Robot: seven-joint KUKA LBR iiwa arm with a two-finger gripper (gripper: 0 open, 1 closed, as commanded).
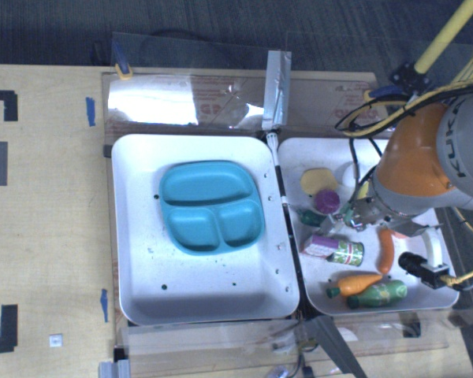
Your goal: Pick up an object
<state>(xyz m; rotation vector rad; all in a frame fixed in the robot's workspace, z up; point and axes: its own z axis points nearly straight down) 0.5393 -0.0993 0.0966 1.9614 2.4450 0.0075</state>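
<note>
Hovering at right centre of the frame, gripper point(348, 217); finger state cannot be told. Beneath: can point(335, 250), carrot point(357, 283), green bottle point(381, 293) in right bin point(299, 157).

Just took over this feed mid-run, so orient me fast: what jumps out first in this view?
The blue tray stands out, lying alone in the middle of the left bin. Next, the arm, grey with an orange band, hangs over the right bin, where small items crowd together: a yellow piece, a purple one, a can, a carrot and a green bottle near the front.
</note>
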